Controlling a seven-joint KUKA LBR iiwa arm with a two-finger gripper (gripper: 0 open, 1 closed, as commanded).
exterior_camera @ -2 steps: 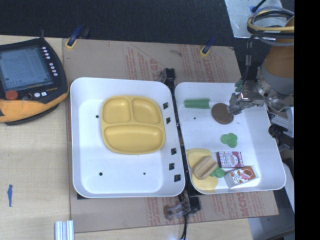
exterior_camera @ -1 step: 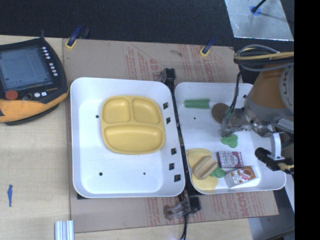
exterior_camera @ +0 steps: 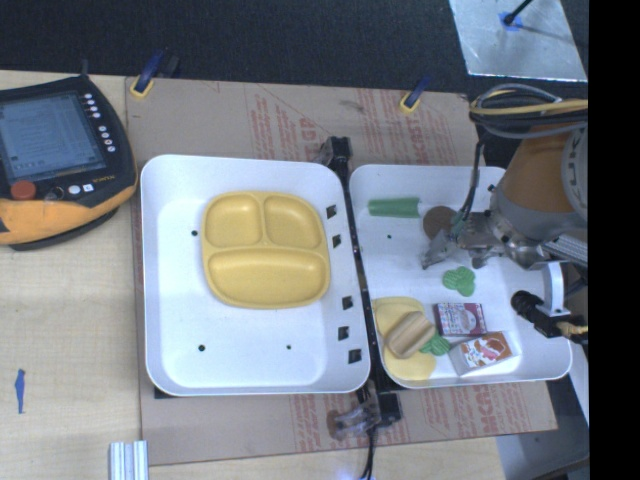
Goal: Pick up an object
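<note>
We log the claw (exterior_camera: 440, 256) low in the right bin (exterior_camera: 400, 183), just beside a green piece (exterior_camera: 460, 281). How far it is open, we cannot tell.

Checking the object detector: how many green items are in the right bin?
3: a green cylinder near the far wall, a green blob mid-bin below the gripper, a small green piece beside the bun. The arm may hide more.

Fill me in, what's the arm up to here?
The KUKA arm reaches into the right bin, its end effector low among the objects, between a brown round piece and a green toy. Nothing is visibly gripped. The yellow divided plate sits alone in the left bin.
</note>
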